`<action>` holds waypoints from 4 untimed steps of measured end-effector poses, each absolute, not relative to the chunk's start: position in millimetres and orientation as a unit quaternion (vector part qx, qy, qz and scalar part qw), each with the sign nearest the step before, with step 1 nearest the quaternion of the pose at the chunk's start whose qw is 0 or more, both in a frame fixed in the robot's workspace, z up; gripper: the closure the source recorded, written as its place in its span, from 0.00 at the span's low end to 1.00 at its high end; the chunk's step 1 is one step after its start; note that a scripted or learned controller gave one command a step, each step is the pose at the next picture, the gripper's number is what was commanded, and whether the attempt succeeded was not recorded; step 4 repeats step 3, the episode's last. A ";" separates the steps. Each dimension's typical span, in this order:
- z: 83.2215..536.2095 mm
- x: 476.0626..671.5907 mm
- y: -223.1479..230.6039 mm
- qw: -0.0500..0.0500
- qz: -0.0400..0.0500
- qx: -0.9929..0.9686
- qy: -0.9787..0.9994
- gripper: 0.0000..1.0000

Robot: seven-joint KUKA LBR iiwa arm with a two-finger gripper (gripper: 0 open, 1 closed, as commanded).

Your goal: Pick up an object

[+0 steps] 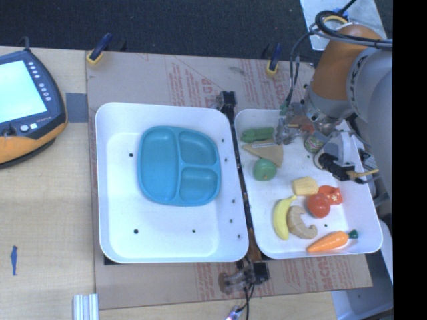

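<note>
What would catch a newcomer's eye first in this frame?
The blue plate lying alone in the left bin stands out most. Next, the right bin holds a heap of toy food: a banana, a carrot, a tomato. The arm leans over that bin's far end.

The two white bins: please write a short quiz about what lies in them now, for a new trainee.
1. True or false: the blue divided plate lies in the left bin.
2. Which item lies nearest the front edge of the right bin? A) the toy carrot B) the green ball C) the yellow block
3. Fill in: the banana lies beside a tan, curved ____ piece.

Key: 1 true. 2 A. 3 food; its exact kind cannot be told. The gripper is at the far end of the right bin, near the green vegetable and the tan wedge.
</note>
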State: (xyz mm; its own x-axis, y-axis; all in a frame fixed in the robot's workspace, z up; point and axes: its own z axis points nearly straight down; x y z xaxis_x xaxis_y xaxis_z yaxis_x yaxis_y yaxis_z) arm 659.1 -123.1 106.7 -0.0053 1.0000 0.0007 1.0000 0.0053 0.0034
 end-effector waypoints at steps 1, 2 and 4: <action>106.6 659.0 -123.1 0.001 0.001 0.705 0.709 0.00; 95.6 658.1 -118.7 0.002 0.000 0.706 0.709 0.00; 95.4 658.2 -124.9 0.001 0.001 0.706 0.708 0.00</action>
